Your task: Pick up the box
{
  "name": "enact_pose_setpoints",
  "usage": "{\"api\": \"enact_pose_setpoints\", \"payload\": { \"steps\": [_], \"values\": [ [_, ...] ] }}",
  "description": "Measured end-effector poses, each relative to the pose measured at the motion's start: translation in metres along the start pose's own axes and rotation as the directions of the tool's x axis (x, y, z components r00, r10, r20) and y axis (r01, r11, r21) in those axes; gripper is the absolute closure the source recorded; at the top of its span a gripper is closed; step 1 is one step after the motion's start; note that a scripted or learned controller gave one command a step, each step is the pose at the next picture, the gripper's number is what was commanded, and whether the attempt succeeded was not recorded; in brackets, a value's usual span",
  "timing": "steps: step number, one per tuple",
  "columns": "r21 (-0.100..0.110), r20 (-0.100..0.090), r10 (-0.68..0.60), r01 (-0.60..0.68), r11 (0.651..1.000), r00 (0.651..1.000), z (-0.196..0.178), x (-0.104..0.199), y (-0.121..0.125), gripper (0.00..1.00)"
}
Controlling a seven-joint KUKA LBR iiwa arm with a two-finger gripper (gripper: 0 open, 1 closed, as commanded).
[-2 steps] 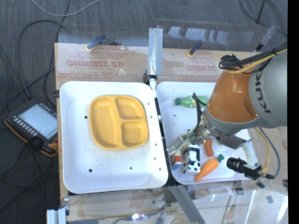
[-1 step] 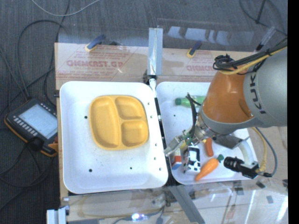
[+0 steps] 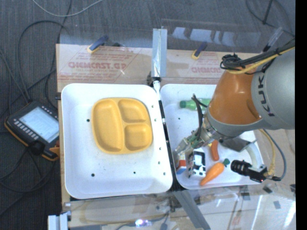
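Progress: the small white carton box with black patches and a red-blue corner (image 3: 195, 163) lies on the floor of the right shallow white plastic bin (image 3: 169, 128); not lifted, so the grasp and the lift are left to do, as I judge it
Gripper: the grey two-finger gripper (image 3: 192, 143) hangs low, just above the box's upper end; whether it is spread or pressed together I cannot tell
Box place: directly below the gripper, toward the bin's near wall
Box axis: long axis seems to run from the gripper toward the near wall, slightly tilted; it lies flat
Neighbours: an orange plastic carrot (image 3: 212, 173) just right of the box; a green plastic bottle (image 3: 194, 104) well beyond the gripper; a yellow three-compartment tray (image 3: 122, 125) in the left bin, far left of the gripper
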State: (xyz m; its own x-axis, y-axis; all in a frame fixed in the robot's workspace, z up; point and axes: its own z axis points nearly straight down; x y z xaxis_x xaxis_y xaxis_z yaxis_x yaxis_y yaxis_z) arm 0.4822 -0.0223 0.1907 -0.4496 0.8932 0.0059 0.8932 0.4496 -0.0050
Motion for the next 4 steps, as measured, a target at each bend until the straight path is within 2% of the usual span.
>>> {"api": "enact_pose_setpoints", "payload": {
  "steps": [1, 2, 3, 4],
  "values": [
    [-0.002, 0.002, -0.018, 0.018, 1.0, 1.0, 0.003, 0.015, 0.008, 1.0],
    [-0.004, 0.009, -0.022, 0.022, 1.0, 1.0, -0.105, 0.017, 0.038, 1.0],
    [-0.001, 0.007, 0.166, -0.166, 0.986, 0.986, -0.043, -0.013, -0.006, 1.0],
    [-0.003, 0.006, 0.216, -0.216, 0.976, 0.976, -0.044, -0.052, -0.026, 1.0]
  ]
}}
